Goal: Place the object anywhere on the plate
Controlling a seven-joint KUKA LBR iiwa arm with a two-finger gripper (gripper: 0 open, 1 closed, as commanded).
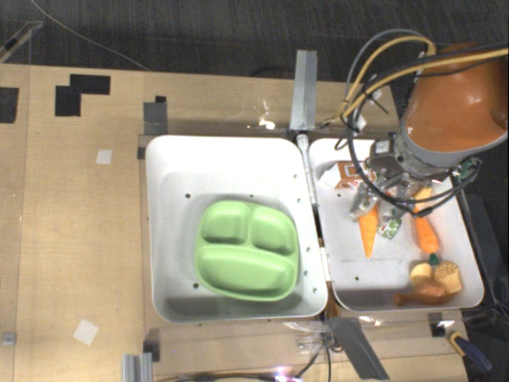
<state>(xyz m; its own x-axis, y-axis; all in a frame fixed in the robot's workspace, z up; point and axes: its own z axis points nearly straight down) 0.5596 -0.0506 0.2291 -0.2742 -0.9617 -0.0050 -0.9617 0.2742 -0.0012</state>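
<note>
A tapered orange plastic carrot (367, 231) lies in the right white bin (469, 281), point toward the near side. The two-finger gripper (382, 200) hangs just above its thick end; its state cannot be told. The green three-compartment plate (247, 249) sits in the left white bin (171, 165).

green plate (247, 249) in a white bin (171, 173); orange carrots (368, 231); black cables (362, 153); tan bench (71, 213)

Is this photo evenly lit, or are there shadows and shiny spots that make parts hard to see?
In the camera view the light is soft; the green plate casts a faint shadow on the left bin. Small glare spots sit on the metal divider, and the toy carrot under the gripper looks slightly blurred.
</note>
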